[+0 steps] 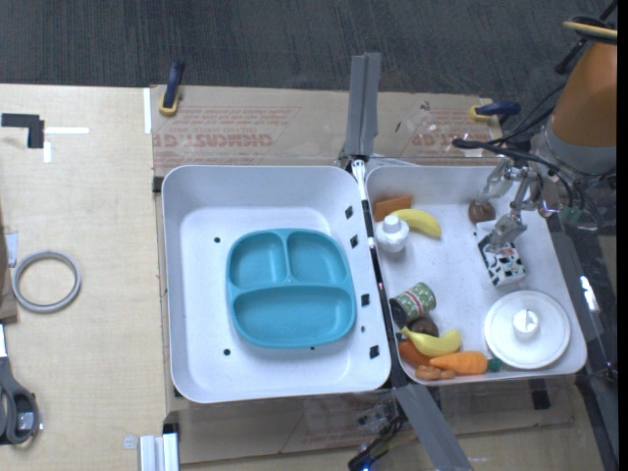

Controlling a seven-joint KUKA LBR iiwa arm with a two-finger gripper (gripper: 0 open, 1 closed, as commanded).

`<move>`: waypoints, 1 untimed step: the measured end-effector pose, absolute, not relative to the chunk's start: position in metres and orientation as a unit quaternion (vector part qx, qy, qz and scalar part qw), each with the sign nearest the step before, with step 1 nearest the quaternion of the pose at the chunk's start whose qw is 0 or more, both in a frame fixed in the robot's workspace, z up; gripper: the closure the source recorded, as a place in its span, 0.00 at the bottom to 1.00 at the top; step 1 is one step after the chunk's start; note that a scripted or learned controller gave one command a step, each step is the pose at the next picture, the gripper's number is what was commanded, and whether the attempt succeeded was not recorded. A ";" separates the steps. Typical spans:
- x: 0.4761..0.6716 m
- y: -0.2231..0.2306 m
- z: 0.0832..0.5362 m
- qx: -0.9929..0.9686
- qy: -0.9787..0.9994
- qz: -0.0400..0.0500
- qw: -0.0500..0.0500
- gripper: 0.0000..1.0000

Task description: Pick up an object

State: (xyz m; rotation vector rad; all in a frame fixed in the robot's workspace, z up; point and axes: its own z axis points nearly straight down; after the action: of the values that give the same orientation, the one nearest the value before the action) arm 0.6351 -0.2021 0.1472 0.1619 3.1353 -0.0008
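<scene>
My gripper (507, 226) hangs over the upper right part of the right bin (461, 263), reaching in from the grey arm with its orange band (589, 81). Its tip is just above a small black-and-white spotted object (504, 265), and a brown lump (481, 210) lies just to its left. Further left are a yellow banana (424, 223), a small white bottle (392, 234) and an orange piece (392, 205). Near the bin's front lie a green can (416, 297), a second banana (437, 341), a carrot (457, 363) and a white round lid (527, 329).
The left bin (196, 263) holds a blue divided plate (291, 287). A grey divider bar (363, 106) runs between the bins at the back. On the bench at left lie a tape roll (44, 281) and scissors (15, 410). Clamps (174, 86) grip the cardboard behind.
</scene>
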 end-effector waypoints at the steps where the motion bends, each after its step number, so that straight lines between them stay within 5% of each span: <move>1: 0.565 -0.222 0.093 0.070 0.998 -0.001 0.002 0.00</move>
State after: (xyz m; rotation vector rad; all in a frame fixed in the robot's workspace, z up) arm 0.5647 -0.2219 0.0926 0.2199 3.1301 -0.0021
